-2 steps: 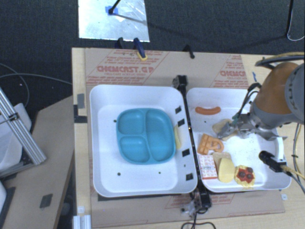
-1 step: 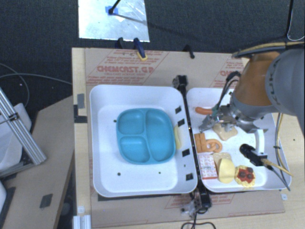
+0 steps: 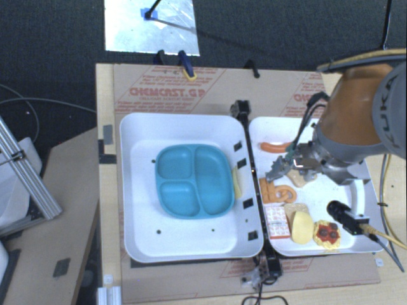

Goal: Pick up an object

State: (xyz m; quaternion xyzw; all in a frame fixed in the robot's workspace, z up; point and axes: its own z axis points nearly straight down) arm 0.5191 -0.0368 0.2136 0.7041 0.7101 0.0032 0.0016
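Note:
My gripper [image 3: 278,169] hangs over the left part of the right bin [image 3: 365,170], just above a brown pretzel [image 3: 277,193]. An orange sausage [image 3: 275,147] lies behind it near the bin's far left. A beige piece [image 3: 299,178] sits right beside the gripper, partly under the wrist. Along the front lie a red-and-white box [image 3: 276,222], a yellow lump [image 3: 302,227] and a pizza slice [image 3: 327,234]. I see nothing held in the gripper.
The left bin [image 3: 140,170] holds a blue divided plate [image 3: 194,180] with a thin yellow piece [image 3: 237,183] at its right edge. A black divider [image 3: 249,170] separates the bins. The arm's grey-and-orange body covers the right bin's far right.

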